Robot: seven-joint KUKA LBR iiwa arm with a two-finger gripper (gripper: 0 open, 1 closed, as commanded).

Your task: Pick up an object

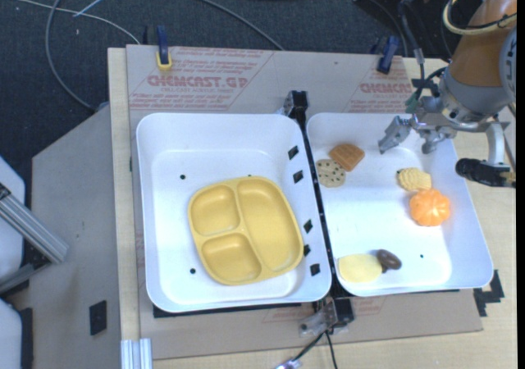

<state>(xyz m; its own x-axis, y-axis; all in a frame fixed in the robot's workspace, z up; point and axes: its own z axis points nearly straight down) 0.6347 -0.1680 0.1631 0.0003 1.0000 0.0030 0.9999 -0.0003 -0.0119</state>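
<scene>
Left bin [156,195]: a shallow white bin filling the left-centre of the frame.
Yellow tray [244,230]: lies flat in the left bin, three compartments with nothing in them; broad and stiff, likely too wide for a two-finger pinch except at the rim.
Right bin [467,232]: a matching white bin touching the first, right of centre; it holds the small graspable items.
Chocolate-chip cookie [330,172]: upper left of the right bin, flat and round, touching the waffle-like piece [348,156]; both lie low, probably hard to get fingers under.
Pale yellow disc [359,268]: bottom of the right bin, with a small brown lump [388,259] against its right edge.
Beige cracker [413,179]: right-centre of the bin, just above the orange.
Orange [430,207]: rounded and taller than the rest, probably light, rigid toy fruit with a smooth skin; best gripped across its middle, though it may roll.
Gripper [410,138]: upper right of the frame, over the right bin's top edge, fingers spread and pinching nothing, well apart from the orange.
</scene>
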